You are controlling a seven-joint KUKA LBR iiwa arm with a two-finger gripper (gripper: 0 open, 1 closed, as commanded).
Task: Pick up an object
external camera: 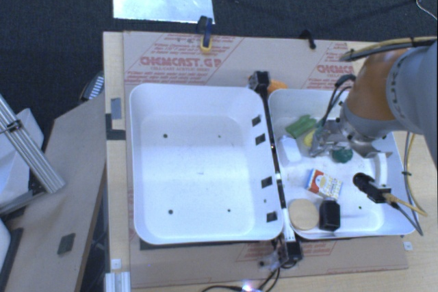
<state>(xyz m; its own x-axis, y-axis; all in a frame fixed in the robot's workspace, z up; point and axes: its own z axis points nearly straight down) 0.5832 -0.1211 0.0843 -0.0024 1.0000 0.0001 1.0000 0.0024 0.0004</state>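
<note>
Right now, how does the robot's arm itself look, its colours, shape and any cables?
The arm is thick and rounded, grey with an orange band above the wrist. Dark cables run along the wrist down to a small metallic gripper. A thin yellow cable hangs beside the arm.

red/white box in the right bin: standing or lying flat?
Lying flat: the red and white box shows its broad printed face up on the right bin floor, near the tan disc.
</note>
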